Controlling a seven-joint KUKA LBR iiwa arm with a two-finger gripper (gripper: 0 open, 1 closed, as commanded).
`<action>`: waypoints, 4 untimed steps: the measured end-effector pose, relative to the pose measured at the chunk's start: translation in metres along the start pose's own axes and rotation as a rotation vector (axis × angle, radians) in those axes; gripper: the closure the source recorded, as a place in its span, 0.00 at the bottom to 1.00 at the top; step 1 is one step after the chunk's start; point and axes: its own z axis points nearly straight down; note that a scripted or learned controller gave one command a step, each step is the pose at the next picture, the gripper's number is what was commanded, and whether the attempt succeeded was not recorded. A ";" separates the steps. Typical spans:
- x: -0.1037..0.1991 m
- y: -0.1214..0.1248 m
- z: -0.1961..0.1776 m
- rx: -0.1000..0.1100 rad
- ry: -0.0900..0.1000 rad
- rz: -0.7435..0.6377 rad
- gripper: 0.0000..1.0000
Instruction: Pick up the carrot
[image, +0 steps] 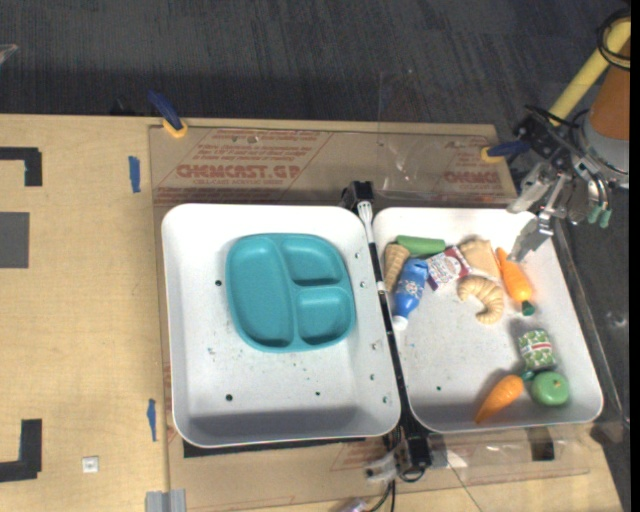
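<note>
The carrot (515, 279) is orange, tapered, with a small green stub at its lower end. It lies at a slant near the far right side of the right bin (585, 340). A croissant (485, 297) lies just beside it on the left, with a wrapped snack packet (447, 268) further left. A second orange carrot-like piece (499, 396) rests near the bin's front edge, beside a green ball (548, 388) and a small green-labelled can (536, 348). The gripper (530, 238) sits just above the carrot's upper end; how far its pincer is open cannot be told, and nothing is seen held. The left bin (190, 300) bears a teal divided plate (290, 290).
</note>
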 end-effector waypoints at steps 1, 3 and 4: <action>-0.012 -0.023 0.107 -0.002 -0.025 0.099 0.00; 0.041 0.033 0.066 -0.003 0.002 0.036 1.00; 0.054 -0.002 0.094 -0.003 -0.004 -0.113 1.00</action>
